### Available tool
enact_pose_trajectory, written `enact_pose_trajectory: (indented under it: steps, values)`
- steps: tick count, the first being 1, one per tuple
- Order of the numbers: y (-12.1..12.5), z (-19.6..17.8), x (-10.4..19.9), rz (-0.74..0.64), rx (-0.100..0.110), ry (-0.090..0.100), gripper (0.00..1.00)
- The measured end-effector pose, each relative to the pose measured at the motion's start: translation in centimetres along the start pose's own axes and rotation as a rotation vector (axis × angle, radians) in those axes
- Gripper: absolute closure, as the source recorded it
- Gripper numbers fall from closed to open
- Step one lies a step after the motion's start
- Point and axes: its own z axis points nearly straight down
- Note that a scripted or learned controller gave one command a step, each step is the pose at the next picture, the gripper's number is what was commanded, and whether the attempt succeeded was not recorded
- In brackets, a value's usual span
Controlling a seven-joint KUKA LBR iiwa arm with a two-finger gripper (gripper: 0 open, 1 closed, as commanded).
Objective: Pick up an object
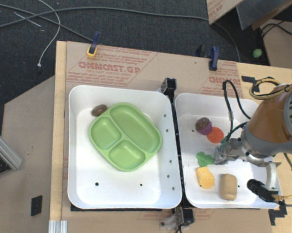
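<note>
The right-hand shallow white bin (pixel 184 142) holds every candidate for the pick, grouped in its middle. A small green leafy plastic piece (pixel 203 158) lies at the centre, just beside the tip of the arm, and by that nearness is judged the likeliest target. Directly below it, toward the near rim, sits a yellow corn-cob toy (pixel 206 177), and to the right of the corn a tan loaf-shaped block (pixel 228 187) stands close by without clearly touching it. Above the green piece a dark purple round fruit toy (pixel 203 125) and an orange-red round one (pixel 215 136) rest touching each other.

The pincer (pixel 221 154) is low over the bin floor between the green piece and the orange-red toy, its metal parts crowded under the wrist; whether it is spread or closed cannot be told, and nothing is seen clamped in it. The grey arm with its orange band (pixel 270 116) enters from the right and leans across the bin's far corner, a posture that suits a near-vertical descent onto loosely scattered items.

The left-hand white bin (pixel 77 148) carries a light green three-compartment plastic tray (pixel 125 136), turned at a slant, with a small brown oval object (pixel 99 110) just beside its upper-left edge. Both bins rest side by side on a cardboard-covered worktop (pixel 68 81), the sheet pinned at its far edge by two blue-and-yellow clamps (pixel 94 43), presumably to stop it shifting.
</note>
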Motion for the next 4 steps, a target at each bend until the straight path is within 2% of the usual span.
enact_pose_trajectory:
  steps: [1, 2, 4]
  values:
    - [0.1, -1.1, 0.0, 0.000, -0.002, 0.000, 1.00]
    - [-0.2, -5.3, 0.3, -0.002, -0.008, -0.004, 1.00]
    - [1.9, -16.2, 0.0, -0.003, -0.012, -0.005, 1.00]
